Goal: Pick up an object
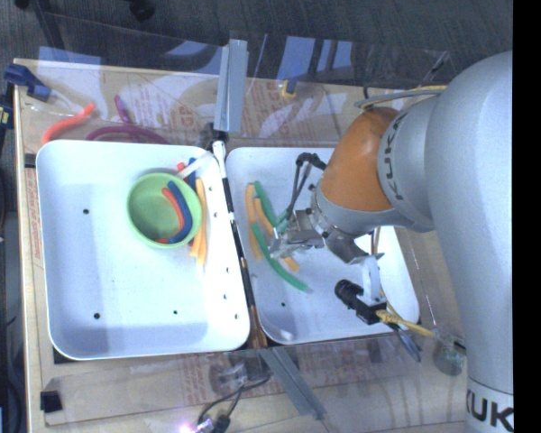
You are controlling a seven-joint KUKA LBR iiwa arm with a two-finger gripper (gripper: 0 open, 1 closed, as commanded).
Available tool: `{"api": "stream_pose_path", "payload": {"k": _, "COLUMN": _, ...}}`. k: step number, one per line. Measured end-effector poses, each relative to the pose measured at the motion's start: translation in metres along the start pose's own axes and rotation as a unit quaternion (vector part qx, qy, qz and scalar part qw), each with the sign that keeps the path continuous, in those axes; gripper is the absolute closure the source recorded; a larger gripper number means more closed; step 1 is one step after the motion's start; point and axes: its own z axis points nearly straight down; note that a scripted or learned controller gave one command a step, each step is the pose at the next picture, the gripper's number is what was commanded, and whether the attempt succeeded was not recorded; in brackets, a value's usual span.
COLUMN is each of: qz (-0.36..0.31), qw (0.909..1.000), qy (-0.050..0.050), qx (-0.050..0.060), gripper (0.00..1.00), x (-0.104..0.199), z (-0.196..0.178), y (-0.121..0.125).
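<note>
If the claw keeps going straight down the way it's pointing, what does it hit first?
Most likely the green and orange sticks lying in the right bin; the claw sits right over them, though its height above them is unclear.

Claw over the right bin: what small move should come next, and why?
Probably a short straight descent. The claw sits in the right bin directly among the green strips and orange strips, but no strip is visibly between its fingertips, so lowering onto the nearest green one looks sensible before closing.
</note>
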Motion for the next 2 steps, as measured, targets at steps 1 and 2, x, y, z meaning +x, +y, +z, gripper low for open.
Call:
{"api": "stream_pose_path", "payload": {"k": 1, "qz": 0.000, "qw": 1.0000, "qy": 0.000, "qx": 0.000, "gripper": 0.00, "x": 0.000, "z": 0.000, "y": 0.000}}
{"api": "stream_pose_path", "payload": {"k": 2, "qz": -0.012, "qw": 0.9999, "qy": 0.004, "qx": -0.001, "gripper": 0.00, "x": -0.025, "z": 0.028, "y": 0.001}}
